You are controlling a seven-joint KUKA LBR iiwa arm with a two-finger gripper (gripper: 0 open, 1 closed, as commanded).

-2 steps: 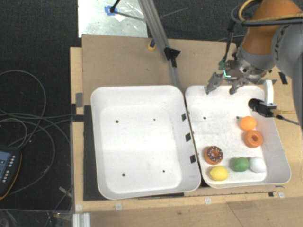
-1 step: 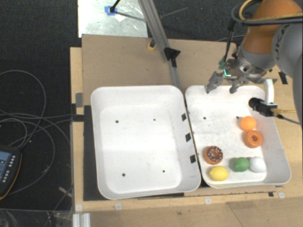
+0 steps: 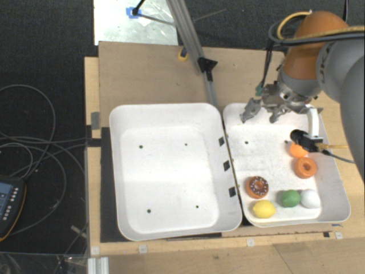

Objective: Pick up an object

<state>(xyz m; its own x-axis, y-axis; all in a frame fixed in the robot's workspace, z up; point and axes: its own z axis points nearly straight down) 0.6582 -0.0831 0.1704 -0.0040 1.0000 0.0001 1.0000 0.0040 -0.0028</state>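
While the gripper (image 3: 263,113) hangs open-fingered and empty over the right bin (image 3: 251,153), we count a donut (image 3: 258,186), lemon (image 3: 263,209), lime (image 3: 289,198).

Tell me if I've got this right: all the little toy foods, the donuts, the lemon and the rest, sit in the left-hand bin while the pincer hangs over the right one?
Not quite. The camera view shows the toy foods, such as the chocolate donut and lemon, in the right bin, not the left bin. The pincer does hang over the right bin.

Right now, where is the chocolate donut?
The chocolate donut lies in the right bin, near its front left, just above the yellow lemon and left of the green ball.
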